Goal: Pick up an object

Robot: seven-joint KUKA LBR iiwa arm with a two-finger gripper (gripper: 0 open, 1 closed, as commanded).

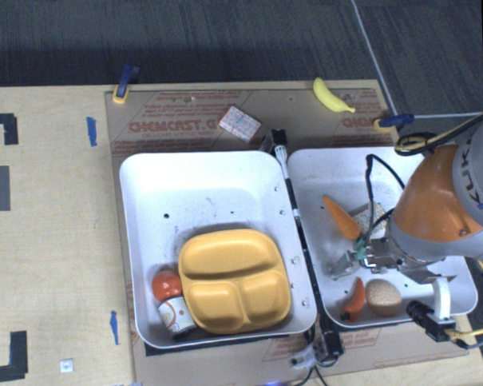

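In the right bin (321,177), the gripper (346,261) hangs low among 3 candidates: a carrot (341,216) just above it, a beige potato-like lump (383,297) and a red-orange sausage-shaped piece (355,299) below. Nothing sits between its tips; whether they are spread I cannot tell.

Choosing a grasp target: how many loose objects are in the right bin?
3: a carrot mid-bin, a red sausage-like piece at the front edge, and a tan bread roll beside it. The arm may hide more.
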